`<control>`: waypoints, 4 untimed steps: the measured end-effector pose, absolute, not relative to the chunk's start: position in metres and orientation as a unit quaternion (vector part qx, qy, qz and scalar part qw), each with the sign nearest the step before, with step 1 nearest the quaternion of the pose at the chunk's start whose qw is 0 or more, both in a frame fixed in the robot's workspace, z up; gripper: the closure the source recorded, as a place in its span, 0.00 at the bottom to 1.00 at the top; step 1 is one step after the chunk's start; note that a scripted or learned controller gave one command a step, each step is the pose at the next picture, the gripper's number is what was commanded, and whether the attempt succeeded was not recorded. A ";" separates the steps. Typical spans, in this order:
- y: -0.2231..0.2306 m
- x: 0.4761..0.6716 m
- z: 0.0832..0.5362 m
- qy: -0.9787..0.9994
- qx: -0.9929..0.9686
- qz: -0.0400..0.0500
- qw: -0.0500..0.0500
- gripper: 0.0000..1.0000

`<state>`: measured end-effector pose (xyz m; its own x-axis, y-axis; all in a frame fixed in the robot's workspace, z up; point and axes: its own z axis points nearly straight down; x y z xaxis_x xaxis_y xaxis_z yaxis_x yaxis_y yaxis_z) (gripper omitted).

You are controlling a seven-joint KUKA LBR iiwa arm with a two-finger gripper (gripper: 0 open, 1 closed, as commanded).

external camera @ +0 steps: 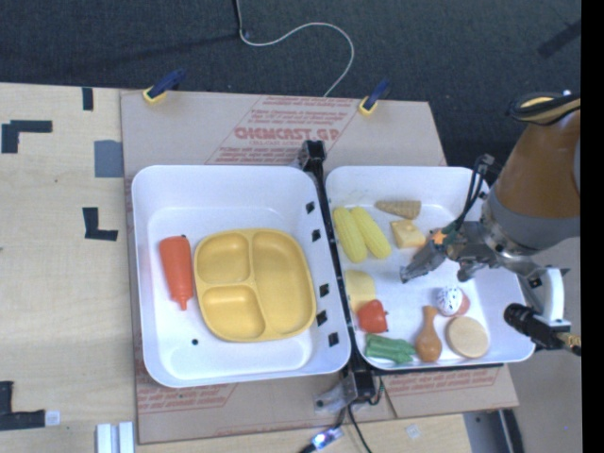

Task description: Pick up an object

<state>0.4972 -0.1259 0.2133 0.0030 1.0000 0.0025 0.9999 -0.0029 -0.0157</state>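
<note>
My gripper [441,270] hangs over the middle of the right bin [429,179], open, with nothing between its fingers. One dark finger [415,271] points left and the other [468,270] sits to the right. Just below the gap lies a small white and red ball [451,300]. A yellow cheese cube [408,234] lies up and left of the gripper, next to two corn cobs [363,234]. Along the bin's near side are a drumstick [429,336], a round tan biscuit [467,338], a green pod [389,349] and a red pepper [373,317].
A tan cone [398,208] lies near the right bin's far wall, and a pale yellow piece [359,286] sits by the divider. The left bin [151,196] holds a yellow divided plate [253,283] and an orange carrot [176,270]. The arm [538,187] comes in from the right.
</note>
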 end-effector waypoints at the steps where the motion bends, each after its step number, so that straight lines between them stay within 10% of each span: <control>1: -0.126 0.500 0.220 -0.707 -0.707 0.001 0.001 0.00; 4: -0.124 0.495 0.084 -0.707 -0.707 0.001 0.000 0.00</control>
